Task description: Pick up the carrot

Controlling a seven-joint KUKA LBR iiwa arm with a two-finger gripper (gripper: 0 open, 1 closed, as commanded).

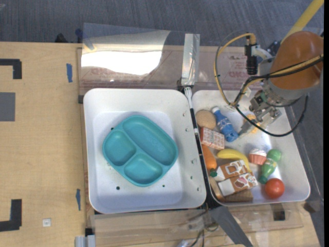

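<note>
Looking into the right bin (300, 161), I see the carrot (209, 158) lying against its left wall, near the banana (232, 154). Farther back, my gripper (263, 111) hangs over the bin's far right part, well apart from the carrot; whether it is clenched I cannot tell.

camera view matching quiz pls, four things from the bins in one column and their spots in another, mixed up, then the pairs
Things:
1. carrot
2. teal divided plate
3. tomato
4. blue bottle

Places:
A. near right corner of the right bin
B. along the right bin's left wall
C. middle of the left bin
D. far part of the right bin, beside the brown potato

Pairs: 1-B, 2-C, 3-A, 4-D
</note>
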